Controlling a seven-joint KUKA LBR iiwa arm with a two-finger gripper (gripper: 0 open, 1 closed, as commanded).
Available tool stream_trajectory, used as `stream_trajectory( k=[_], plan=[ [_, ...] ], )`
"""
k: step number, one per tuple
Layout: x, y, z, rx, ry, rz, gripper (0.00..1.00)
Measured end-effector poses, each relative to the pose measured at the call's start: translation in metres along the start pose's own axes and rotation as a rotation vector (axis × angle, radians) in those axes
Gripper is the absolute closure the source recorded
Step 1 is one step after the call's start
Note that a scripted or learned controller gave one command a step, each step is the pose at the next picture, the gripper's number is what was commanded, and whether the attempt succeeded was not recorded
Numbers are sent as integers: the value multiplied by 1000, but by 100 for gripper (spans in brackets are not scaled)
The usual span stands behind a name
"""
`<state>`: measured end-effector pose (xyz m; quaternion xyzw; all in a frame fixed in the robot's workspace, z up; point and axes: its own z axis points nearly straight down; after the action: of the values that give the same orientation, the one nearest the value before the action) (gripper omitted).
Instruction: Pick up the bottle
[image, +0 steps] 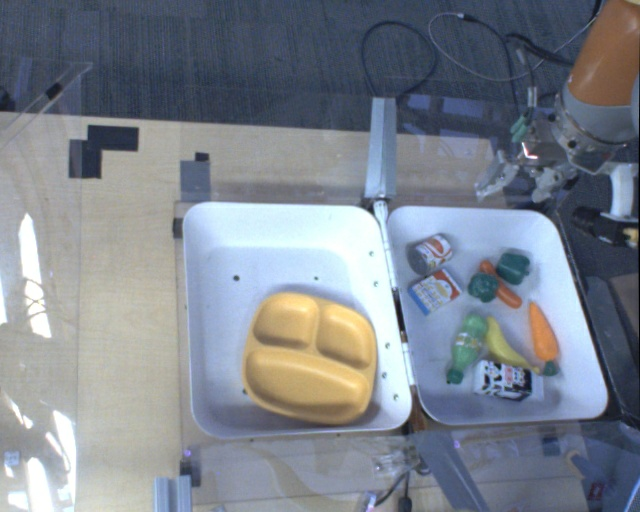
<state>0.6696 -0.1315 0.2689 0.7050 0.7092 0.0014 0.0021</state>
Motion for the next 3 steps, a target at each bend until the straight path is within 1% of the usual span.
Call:
stream_trajectory(
  k=[1, 2, 3],
  plan=[
    [-19, -53, 99, 3, 0, 106, 0],
    [-16, -39, 90, -3, -1, -76, 0],
    [-16, -39, 90, -2, -1, -76, 0]
  ],
)
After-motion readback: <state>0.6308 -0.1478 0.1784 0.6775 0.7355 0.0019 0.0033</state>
